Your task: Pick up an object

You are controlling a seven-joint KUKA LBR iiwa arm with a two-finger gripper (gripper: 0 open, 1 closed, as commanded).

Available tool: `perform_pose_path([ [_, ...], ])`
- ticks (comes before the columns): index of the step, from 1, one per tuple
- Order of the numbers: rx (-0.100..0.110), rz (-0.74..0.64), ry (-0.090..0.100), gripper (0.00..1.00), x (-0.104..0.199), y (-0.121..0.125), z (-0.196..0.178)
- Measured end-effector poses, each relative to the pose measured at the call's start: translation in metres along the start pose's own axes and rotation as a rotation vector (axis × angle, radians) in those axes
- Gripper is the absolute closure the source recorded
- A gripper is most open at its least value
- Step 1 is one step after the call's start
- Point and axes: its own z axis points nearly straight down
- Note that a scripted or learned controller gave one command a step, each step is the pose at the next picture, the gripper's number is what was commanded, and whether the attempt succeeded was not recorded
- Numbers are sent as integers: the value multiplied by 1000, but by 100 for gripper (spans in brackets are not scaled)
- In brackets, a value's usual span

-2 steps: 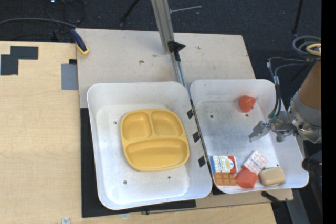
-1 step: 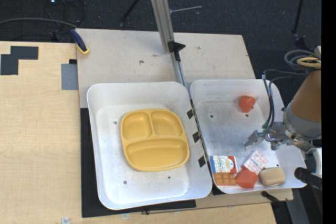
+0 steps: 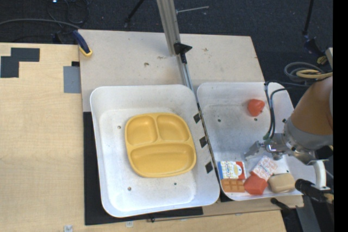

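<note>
Hovering at four o'clock over the right bin, the gripper has its fingers spread wide, empty, above a small packet.

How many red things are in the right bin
2. One red object lies alone near the far wall of the right bin; another red object sits in the near-corner cluster. The arm may hide more.

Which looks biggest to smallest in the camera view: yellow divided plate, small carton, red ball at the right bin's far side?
1. yellow divided plate, clearly largest
2. small carton
3. red ball
The carton and ball look close in size, and the carton sits nearer the camera, so that order is unsure.
</note>
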Motion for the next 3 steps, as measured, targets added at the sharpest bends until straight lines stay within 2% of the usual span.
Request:
perform_pose_path([
  [1, -5, 2, 2, 100, 0, 2, -13],
  [2, -2, -1, -4, 100, -3, 1, -76],
  [3, -2, -1, -3, 100, -3, 2, -120],
])
